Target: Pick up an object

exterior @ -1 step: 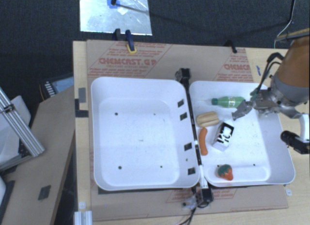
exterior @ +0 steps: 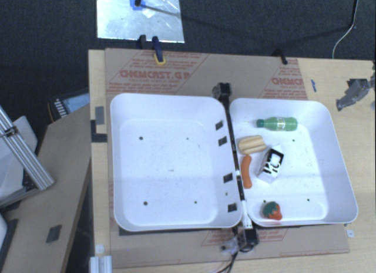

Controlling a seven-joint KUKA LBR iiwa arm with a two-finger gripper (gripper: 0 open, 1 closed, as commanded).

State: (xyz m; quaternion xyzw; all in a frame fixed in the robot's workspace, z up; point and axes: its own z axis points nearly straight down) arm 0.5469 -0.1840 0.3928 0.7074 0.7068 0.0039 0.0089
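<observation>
Right bin (exterior: 338, 166) w/ green bottle (exterior: 277, 124), bread roll (exterior: 251, 144), orange sausage (exterior: 246, 171), black-white box (exterior: 271, 164); gripper (exterior: 354, 93) at right edge.

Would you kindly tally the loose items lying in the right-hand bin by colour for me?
Green: 1, the green bottle
Tan: 1, the bread roll
Orange: 1, the carrot
Black and white: 1, the small box
Red and green: 1, the strawberry toy
Total: 5

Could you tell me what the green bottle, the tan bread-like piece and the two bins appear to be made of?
The green bottle looks like glossy plastic: translucent green body, white cap. The tan bread-like piece seems matte, perhaps foam or soft plastic toy food; the look leaves it open. The right bin and left bin appear to be smooth white moulded plastic with rounded rims.
</observation>
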